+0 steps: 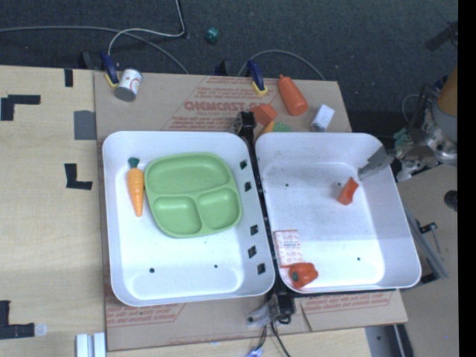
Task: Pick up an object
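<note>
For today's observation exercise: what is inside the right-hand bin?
Inside the right bin: a small orange block, a red tomato-like toy and a printed card. The gripper hangs over its far-right corner.

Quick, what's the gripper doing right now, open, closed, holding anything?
Gripper: cannot be told. It sits at the right bin's upper right edge, just above the small orange object, with nothing seen in its grasp.

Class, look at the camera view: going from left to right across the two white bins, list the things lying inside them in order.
Toy carrot → green divided plate → red-printed card → red tomato-like toy → small orange piece, with the gripper just beyond it.
</note>
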You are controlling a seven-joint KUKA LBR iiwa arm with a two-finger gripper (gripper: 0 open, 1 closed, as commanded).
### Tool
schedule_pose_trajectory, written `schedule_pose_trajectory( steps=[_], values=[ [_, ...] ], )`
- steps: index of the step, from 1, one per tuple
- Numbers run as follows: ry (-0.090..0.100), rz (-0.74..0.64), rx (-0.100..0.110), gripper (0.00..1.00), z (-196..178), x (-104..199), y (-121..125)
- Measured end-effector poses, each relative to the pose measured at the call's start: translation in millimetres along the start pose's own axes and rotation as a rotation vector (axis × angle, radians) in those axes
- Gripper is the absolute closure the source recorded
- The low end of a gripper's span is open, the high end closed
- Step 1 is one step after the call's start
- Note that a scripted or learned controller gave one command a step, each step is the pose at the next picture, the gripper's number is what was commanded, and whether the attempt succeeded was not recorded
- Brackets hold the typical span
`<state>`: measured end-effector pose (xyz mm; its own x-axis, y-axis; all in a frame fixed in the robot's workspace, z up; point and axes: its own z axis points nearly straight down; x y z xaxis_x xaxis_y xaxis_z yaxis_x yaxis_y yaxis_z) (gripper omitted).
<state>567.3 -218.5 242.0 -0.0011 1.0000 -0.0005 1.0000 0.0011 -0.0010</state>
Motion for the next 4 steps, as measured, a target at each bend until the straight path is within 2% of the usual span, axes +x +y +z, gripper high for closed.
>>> schedule_pose_trajectory(
  steps=[1, 2, 3, 4],
  values=[
    [0.002, 0.0, 0.002, 0.0, 139.4, 26.5, 3.9],
    [-0.001, -0.002, -0.005, 0.0, 154.9, 55.2, 57.6],
    [-0.003, -0.003, -0.007, 1.0, 145.0, 54.4, 57.7],
    [0.002, -0.001, -0.001, 1.0, 57.6, 151.6, 58.1]
  ],
)
